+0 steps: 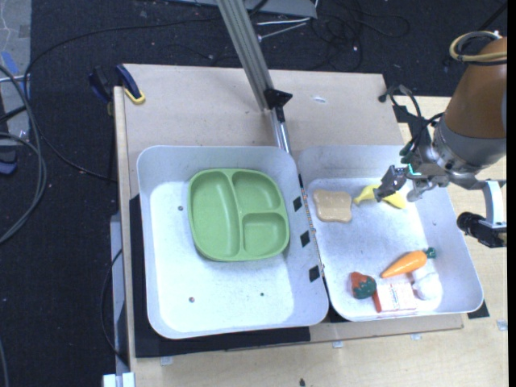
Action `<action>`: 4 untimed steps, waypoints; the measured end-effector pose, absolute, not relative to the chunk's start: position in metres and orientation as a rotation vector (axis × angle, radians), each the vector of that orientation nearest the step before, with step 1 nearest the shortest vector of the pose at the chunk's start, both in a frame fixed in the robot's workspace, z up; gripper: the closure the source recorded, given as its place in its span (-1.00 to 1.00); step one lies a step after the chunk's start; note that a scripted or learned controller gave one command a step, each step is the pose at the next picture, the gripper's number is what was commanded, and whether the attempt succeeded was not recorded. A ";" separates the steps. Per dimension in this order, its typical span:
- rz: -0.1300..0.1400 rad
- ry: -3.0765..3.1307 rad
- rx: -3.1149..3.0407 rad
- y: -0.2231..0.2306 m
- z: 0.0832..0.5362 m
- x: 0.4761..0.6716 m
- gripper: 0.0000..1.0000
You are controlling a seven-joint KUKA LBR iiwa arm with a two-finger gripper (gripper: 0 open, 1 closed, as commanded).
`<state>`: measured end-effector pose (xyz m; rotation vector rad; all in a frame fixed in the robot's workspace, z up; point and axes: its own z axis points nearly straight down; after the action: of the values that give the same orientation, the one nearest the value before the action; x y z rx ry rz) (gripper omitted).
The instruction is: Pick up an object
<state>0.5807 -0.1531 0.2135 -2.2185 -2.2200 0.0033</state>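
Honestly, cannot make out the fingers of the gripper (397, 185) as open or closed: too dark and too small against the white. Seems poised right at the yellow banana (372, 193), lying in the far part of the right bin (379, 244), with yellow peeking out on either side of the gripper and a slice of toast (332, 206) just beside it on the left. Risks a glancing pinch on a curved, slick-looking shape, likely to squirt sideways or roll away under an off-centre squeeze. Could also shove the banana into the toast and drag both along. Might scrape the bin floor if driven any lower. Farther out, little danger to the carrot (413, 262), the red toy (363, 285) or the red-and-white box (395, 297), all well apart at the near corner. None at all to the green divided plate (239, 214) in the left bin (173, 297), across the desk (201, 103). Worst likely outcome: rising with nothing lifted.
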 end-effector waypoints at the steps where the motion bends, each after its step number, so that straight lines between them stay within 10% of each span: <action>1: 0.000 -2.223 -2.220 -0.153 0.215 0.582 -1.00; 4: 0.001 -2.222 -2.222 -0.162 0.092 0.578 -1.00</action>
<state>0.5782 -0.1623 0.0922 -2.2218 -2.2221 0.0012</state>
